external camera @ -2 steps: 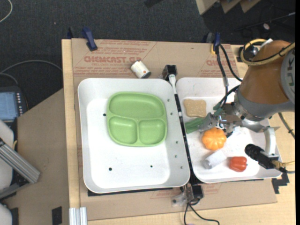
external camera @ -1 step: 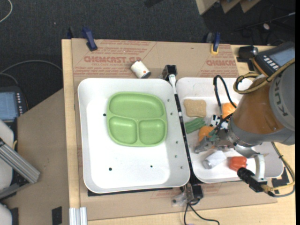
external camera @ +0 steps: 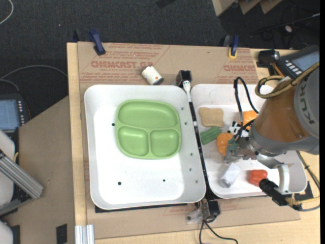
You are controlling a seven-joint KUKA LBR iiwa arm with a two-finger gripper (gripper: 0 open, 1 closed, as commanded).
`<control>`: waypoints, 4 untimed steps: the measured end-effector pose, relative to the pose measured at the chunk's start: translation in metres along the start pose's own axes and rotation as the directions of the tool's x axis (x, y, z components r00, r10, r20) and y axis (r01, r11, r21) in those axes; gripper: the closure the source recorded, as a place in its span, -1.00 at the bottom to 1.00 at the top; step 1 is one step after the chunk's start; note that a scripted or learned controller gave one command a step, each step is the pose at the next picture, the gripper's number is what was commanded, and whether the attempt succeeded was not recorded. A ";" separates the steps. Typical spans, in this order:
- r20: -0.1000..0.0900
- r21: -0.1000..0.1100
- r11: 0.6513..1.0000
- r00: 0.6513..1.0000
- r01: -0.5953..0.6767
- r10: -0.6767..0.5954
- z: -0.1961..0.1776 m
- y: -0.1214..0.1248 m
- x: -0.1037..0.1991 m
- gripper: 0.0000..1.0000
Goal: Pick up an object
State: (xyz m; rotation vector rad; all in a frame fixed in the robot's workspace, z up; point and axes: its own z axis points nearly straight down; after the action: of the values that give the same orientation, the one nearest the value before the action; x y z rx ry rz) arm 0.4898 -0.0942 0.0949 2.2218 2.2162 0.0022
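The gripper [external camera: 234, 155] hangs low in the right bin [external camera: 213, 93] over crowded items (its grip state I cannot tell), near the orange piece [external camera: 223, 143]; neighbours could spoil the grasp.

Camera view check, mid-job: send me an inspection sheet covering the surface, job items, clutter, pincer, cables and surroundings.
Surface: cardboard-topped bench bearing left bin and right bin.
Job's things: right bin holds tan sponge, green piece, orange piece, white-grey object, red piece.
Clutter: green divided tray in left bin; white roll on bench behind it.
Pincer: pincer low over right bin, beside orange piece; grip state unclear.
Cables: black cable looping over right bin.
Surroundings: dark floor; blue clamp.
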 end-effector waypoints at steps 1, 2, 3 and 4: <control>-0.007 -0.006 1.000 1.000 0.015 -0.015 -0.095 -0.009 0.101 1.00; -0.005 -0.013 1.000 1.000 0.010 -0.010 -0.226 -0.008 0.137 1.00; -0.002 -0.009 1.000 1.000 0.002 -0.002 -0.310 -0.009 0.114 1.00; -0.002 0.017 1.000 1.000 0.012 -0.012 -0.179 -0.013 0.212 1.00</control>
State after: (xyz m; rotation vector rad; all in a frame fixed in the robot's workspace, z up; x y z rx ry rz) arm 0.4770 0.1179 0.2732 2.2181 2.2384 -0.0149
